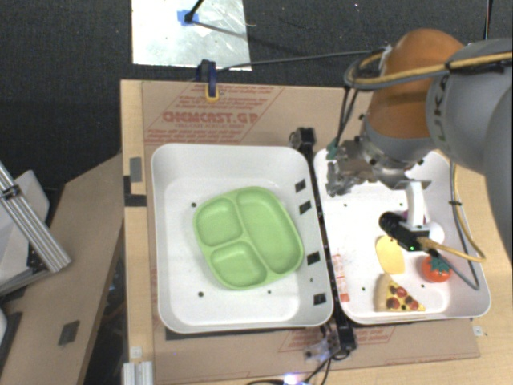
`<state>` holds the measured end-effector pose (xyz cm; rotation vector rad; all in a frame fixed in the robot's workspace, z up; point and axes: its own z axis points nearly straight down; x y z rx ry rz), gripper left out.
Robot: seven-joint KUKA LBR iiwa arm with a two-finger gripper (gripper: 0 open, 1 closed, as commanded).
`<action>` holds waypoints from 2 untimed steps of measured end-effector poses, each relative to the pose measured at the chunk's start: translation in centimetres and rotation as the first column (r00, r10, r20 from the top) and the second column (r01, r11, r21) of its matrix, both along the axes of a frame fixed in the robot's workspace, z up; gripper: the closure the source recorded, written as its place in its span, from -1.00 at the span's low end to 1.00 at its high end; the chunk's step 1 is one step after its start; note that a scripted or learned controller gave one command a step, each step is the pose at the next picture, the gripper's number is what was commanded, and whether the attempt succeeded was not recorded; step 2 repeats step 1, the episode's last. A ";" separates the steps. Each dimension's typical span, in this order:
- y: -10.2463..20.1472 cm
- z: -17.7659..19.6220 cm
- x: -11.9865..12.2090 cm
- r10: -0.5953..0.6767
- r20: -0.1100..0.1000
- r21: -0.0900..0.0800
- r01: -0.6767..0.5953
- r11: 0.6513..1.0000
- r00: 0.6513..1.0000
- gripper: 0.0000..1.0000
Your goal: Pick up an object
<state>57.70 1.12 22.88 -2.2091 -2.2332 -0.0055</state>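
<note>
Hovering over the right bin (461, 291), my tool (343, 176) sits near its upper-left corner — open or closed, I cannot tell. Toy tomato (437, 269), pizza slice (397, 297) and yellow piece (390, 256) lie at that bin's lower end.

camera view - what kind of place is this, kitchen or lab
Most likely a robotics lab bench, not a kitchen: two white bins on cardboard, toy food like a pizza slice, and a robot arm reaching in.
</note>
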 end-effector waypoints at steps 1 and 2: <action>4.9 -0.5 0.9 -0.002 -0.001 0.000 0.002 1.000 1.000 1.00; 4.9 -0.5 0.9 -0.002 -0.001 0.000 0.002 1.000 1.000 1.00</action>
